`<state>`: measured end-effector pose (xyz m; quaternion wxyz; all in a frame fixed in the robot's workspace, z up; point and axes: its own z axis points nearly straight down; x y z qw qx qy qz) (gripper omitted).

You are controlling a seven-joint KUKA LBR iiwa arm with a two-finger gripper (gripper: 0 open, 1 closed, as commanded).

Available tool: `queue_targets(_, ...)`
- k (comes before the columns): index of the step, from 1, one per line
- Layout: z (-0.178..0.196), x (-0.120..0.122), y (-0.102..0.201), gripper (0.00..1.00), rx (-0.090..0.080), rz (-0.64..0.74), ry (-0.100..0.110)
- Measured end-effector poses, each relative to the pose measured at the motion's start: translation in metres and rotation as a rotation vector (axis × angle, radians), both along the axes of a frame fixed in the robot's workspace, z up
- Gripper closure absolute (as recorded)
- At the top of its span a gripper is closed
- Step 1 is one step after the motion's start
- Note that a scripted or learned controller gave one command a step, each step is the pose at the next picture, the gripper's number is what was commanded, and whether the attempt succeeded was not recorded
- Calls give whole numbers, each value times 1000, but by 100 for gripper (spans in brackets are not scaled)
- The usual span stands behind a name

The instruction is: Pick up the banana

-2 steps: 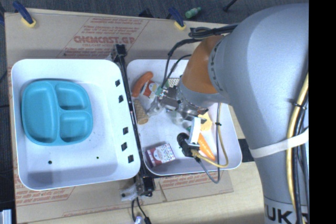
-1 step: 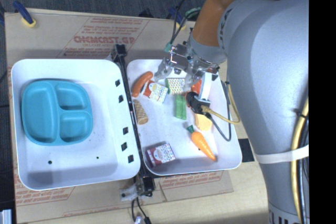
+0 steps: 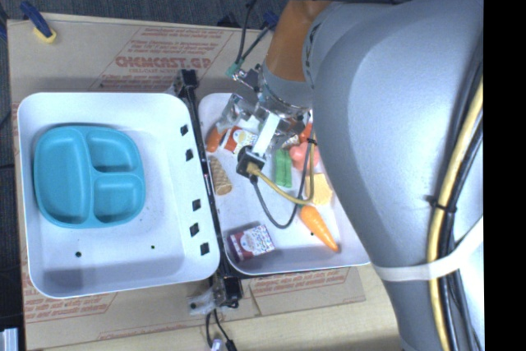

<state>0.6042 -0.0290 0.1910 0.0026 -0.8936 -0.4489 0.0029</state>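
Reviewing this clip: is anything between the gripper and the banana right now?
Cannot say for sure. The gripper hangs over the cluttered right bin, and the arm hides much of it. A yellowish piece beside the carrot may be the banana.

end effector (image 3: 246, 123) hangs over right bin (image 3: 288, 263); blue plate (image 3: 89, 174) in left bin (image 3: 49, 275)

Left bin (image 3: 49, 275) holds one blue divided plate (image 3: 89, 174), lying flat. Right bin (image 3: 283, 261) holds an orange carrot (image 3: 319, 228), a red packet (image 3: 251, 242) beside it, a green block (image 3: 283, 168) and a tan ridged piece (image 3: 219, 175). Printed cardboard (image 3: 156, 53) underlies both bins.
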Motion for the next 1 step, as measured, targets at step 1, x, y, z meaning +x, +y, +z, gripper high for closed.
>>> queue_targets(1, 0, -38, 79, 0, -1, -204, 1)
